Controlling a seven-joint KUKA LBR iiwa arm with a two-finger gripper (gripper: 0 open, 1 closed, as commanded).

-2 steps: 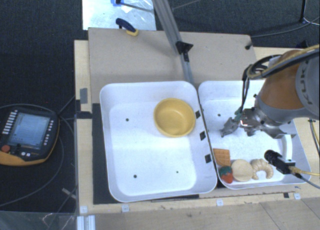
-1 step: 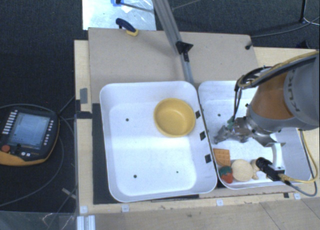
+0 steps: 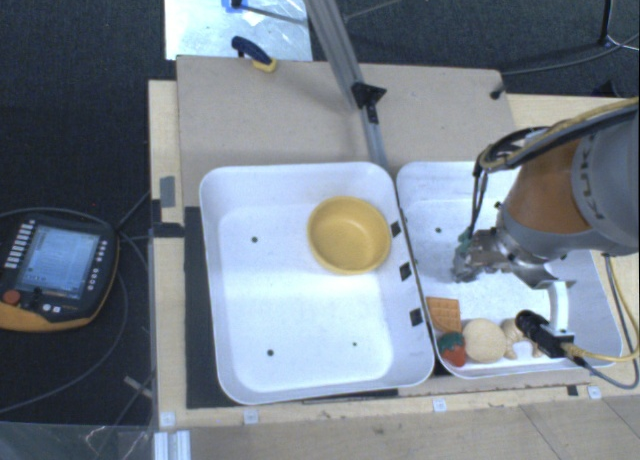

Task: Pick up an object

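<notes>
In the left white bin [image 3: 215,278] a yellow bowl [image 3: 348,234] sits upright near the far right corner. The right white bin [image 3: 432,188] holds a cluster at its near edge: an orange waffle-patterned square [image 3: 444,312], a small red and green piece [image 3: 455,350], a beige rounded lump [image 3: 484,339] and a smaller pale item [image 3: 519,331]. My gripper [image 3: 468,266] hangs over the middle of the right bin, just above and beyond the orange square. The grey arm with its orange band [image 3: 545,198] covers the right side of that bin.
A slanted metal pole [image 3: 340,48] crosses the cardboard sheet behind the bins and ends near the gap between them. A blue and yellow clamp [image 3: 252,51] lies at the cardboard's far edge. A teach pendant [image 3: 55,270] rests on the floor at left.
</notes>
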